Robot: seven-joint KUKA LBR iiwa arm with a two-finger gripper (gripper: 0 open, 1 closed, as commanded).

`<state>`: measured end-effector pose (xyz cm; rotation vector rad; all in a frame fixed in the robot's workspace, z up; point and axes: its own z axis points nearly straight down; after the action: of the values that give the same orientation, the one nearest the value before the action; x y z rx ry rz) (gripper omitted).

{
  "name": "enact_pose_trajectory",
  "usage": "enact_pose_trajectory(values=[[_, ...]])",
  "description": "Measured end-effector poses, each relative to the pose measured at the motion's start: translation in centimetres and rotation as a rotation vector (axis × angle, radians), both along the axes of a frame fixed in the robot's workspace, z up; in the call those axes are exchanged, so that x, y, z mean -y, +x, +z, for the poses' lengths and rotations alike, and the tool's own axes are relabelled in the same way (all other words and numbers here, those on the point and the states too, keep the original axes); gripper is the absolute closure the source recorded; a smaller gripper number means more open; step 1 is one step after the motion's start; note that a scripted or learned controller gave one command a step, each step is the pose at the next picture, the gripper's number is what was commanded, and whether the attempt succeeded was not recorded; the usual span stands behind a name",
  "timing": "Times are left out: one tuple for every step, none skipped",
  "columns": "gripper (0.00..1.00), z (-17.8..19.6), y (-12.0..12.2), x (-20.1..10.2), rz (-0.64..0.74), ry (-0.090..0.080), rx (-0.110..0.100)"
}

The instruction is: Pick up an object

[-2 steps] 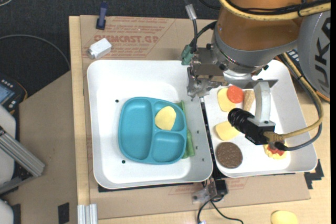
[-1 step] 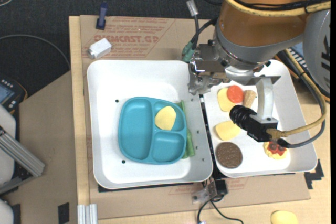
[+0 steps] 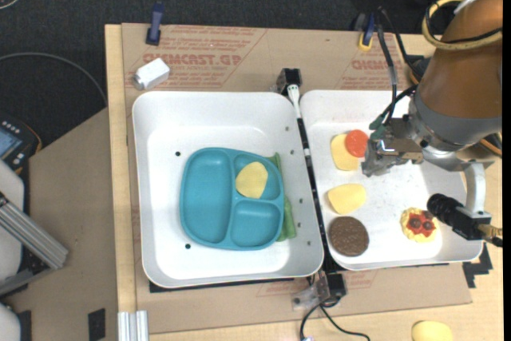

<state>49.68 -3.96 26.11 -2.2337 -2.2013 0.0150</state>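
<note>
In the right bin (image 3: 447, 251) lie a yellow piece with an orange-red top (image 3: 349, 148), a pale yellow lump (image 3: 346, 198), a brown round disc (image 3: 349, 235) and a small yellow-and-red toy (image 3: 417, 224). My gripper (image 3: 378, 160) hangs over the bin's middle, just right of the orange-topped piece and above the yellow lump. Nothing shows between its fingers. The left bin (image 3: 160, 172) holds a teal divided plate (image 3: 209, 204) with a yellow piece (image 3: 252, 180) in its upper right compartment.
A green strip (image 3: 285, 204) lies along the plate's right side. A black divider (image 3: 302, 140) runs between the bins. A white block (image 3: 152, 73) and a blue clamp (image 3: 155, 24) sit on the cardboard behind the left bin. A black part (image 3: 455, 216) sticks out below the arm.
</note>
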Motion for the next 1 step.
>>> enact_pose_trajectory(values=[[1.0, 14.9, -1.67, 1.59, 0.013, 0.001, 0.029]])
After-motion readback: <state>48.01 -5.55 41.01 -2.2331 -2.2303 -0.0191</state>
